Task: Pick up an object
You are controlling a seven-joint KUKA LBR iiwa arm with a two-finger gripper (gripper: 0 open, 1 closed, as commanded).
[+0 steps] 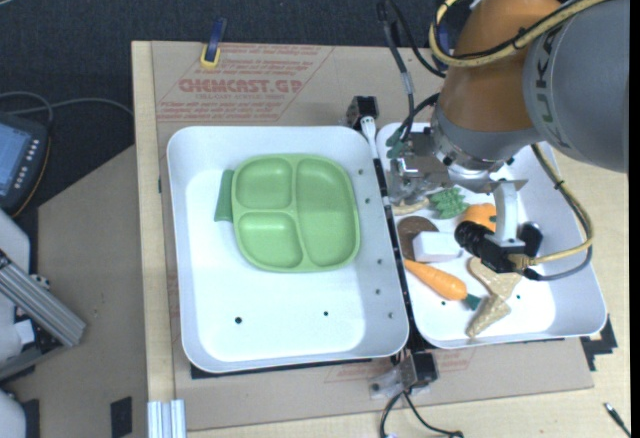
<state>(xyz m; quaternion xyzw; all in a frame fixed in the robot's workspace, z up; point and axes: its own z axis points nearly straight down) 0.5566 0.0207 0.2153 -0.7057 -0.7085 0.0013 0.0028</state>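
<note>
The gripper hangs low over the back of the right bin, tucked under the bulky wrist, and I cannot tell whether it is open or closed. With the objects all lying in the bin, the pick looks not yet made. They crowd together just below it: a green toy, a brown piece, a white block, a carrot and a tan wedge. The left bin holds a green plate. To pick well, choose one item with free sides (the carrot looks easiest). Centre over its middle, turn the gripper across its narrow width, and descend straight so neighbours are not nudged.
</note>
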